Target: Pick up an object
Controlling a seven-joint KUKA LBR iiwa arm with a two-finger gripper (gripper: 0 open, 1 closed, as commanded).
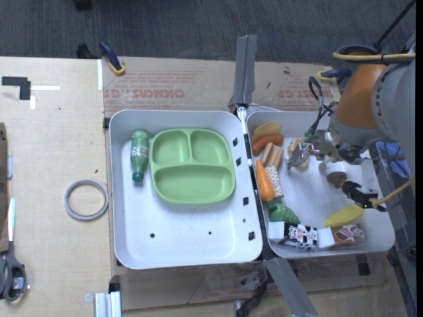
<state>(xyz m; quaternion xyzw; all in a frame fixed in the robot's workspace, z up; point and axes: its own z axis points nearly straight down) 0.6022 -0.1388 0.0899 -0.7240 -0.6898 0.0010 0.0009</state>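
Observation:
My gripper (pixel 297 156) hangs low over the upper middle of the right bin (pixel 310 197), at the end of the grey arm with its orange band (pixel 360 98). It sits just right of a hot dog (pixel 270 154) and an orange-and-red piece (pixel 266 133). An orange carrot (pixel 264 180) lies along the bin's left wall, with a green vegetable (pixel 283 212) below it. Along the front edge lie a black-and-white cow-patterned block (pixel 299 235), a yellow corn cob (pixel 344 214) and a brownish packet (pixel 346 234). A small brown round piece (pixel 336 177) lies right of the gripper.
The left bin (pixel 178 230) holds a green three-compartment plate (pixel 193 165) and a green bottle (pixel 138 154) lying to its left. On the bench to the left lie a grey tape ring (pixel 86 199) and scissors (pixel 12 273). A black-and-yellow cable (pixel 363 195) hangs off the arm.

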